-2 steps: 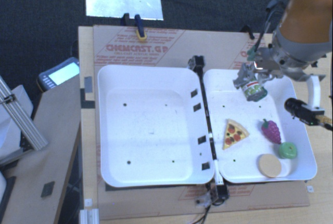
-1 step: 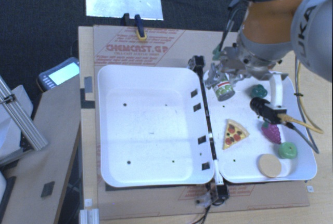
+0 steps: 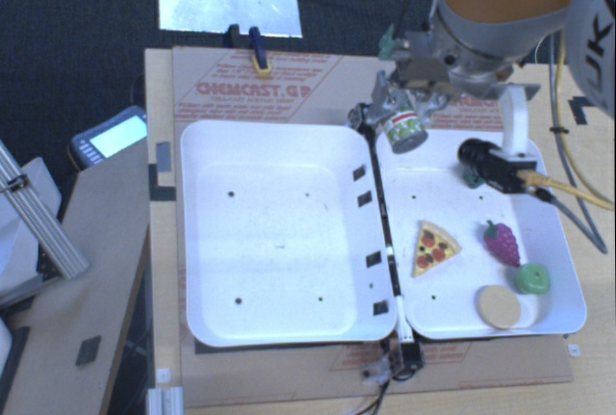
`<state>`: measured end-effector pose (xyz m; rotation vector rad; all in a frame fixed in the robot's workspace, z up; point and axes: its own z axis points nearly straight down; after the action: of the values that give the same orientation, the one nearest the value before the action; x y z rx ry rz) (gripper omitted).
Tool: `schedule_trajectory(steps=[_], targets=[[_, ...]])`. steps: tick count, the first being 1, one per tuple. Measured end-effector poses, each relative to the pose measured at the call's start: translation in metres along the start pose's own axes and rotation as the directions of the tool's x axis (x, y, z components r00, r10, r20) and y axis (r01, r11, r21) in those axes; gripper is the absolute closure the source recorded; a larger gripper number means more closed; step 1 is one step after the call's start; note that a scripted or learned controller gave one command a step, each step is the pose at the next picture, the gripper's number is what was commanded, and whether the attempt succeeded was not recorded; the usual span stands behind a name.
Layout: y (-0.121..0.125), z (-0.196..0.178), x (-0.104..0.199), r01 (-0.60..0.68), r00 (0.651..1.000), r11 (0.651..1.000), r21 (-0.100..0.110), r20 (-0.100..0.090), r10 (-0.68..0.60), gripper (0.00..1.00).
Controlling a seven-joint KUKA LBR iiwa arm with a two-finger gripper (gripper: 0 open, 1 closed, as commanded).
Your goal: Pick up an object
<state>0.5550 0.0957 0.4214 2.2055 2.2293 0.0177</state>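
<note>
The gripper (image 3: 398, 111) is seen above the far left corner of the right bin (image 3: 452, 201), close to the divide between the two bins. Whether it is spread or pressed together cannot be told, since its tip is lost among grey metal and dark parts. Directly beneath it a small white cup (image 3: 407, 131) with a green and red label is seen, tilted; its upper end is hidden by the gripper, and it cannot be made out whether the cup is gripped or merely lies below.

To the right, a small teal thing (image 3: 472, 178) is largely covered by robot parts, and its shape cannot be read. Nearer the front of the same bin a pizza slice (image 3: 435, 247) is laid flat, well apart from the cup. A purple bunch of grapes (image 3: 501, 243) is found to the slice's right, with a green round thing (image 3: 531, 279) just beside it and a tan disc (image 3: 500, 306) just in front.

The left bin (image 3: 269, 230) is set against the right one. Both are carried on a sheet with red lettering (image 3: 289, 86) on the table (image 3: 160, 240). The arm's upper part is cut off by the top edge.
</note>
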Motion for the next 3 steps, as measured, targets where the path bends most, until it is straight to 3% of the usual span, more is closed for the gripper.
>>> schedule_trajectory(steps=[1,2,3], targets=[[0.003,-0.119,0.028,-0.003,1.0,1.0,-0.004,-0.001,0.003,1.0],[0.016,-0.112,0.123,0.002,1.0,1.0,0.011,0.001,-0.002,1.0],[0.017,-0.113,0.117,-0.006,1.0,1.0,0.01,0.004,0.006,0.0]])
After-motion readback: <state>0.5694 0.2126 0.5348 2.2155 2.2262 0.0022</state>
